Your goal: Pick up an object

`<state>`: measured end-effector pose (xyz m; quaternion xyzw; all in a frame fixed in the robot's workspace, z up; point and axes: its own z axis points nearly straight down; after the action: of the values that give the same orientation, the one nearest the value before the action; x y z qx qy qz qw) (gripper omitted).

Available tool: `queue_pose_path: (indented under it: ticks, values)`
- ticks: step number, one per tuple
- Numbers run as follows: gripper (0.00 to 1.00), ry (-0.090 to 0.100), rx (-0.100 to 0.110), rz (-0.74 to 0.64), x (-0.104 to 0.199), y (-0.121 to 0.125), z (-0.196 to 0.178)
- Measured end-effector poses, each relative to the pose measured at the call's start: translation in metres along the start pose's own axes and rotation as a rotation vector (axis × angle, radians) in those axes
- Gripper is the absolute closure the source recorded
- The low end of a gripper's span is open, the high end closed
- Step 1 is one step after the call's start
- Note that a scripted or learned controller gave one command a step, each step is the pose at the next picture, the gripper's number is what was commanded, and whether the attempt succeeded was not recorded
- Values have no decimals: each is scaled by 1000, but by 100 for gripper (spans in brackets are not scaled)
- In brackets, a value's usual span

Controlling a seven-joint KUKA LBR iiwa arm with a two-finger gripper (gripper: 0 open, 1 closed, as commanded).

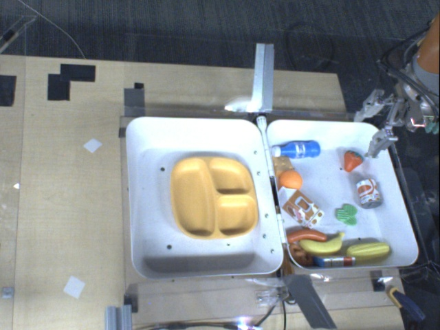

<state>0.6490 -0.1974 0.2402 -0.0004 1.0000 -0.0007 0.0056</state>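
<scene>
My gripper (369, 129) hangs over the far right corner of the right bin (405, 215), open, with nothing between its fingers. Its nearer fingertip (375, 148) is just right of a red-orange strawberry-like toy (353, 160). The same bin holds a blue bottle (300, 149), an orange ball (291, 179), a small striped can (368, 192), a green toy (347, 214), a red-and-white snack box (302, 208), a hot dog (306, 236), a banana (323, 244) and a yellow-green fruit (368, 251).
The left bin (144, 205) holds a yellow divided tray (212, 196). A metal post (264, 74) stands behind the wall between the bins. Cables and the arm's wrist (423, 81) crowd the far right.
</scene>
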Motion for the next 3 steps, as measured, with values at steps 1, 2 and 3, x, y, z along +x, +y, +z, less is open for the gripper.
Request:
queue_pose_path:
  ticks: [1,2,3]
  values:
    - [0,5,0,454,28,-4,81]
    - [0,4,1,644,35,-7,130]
    - [0,-5,5,751,1,87,148]
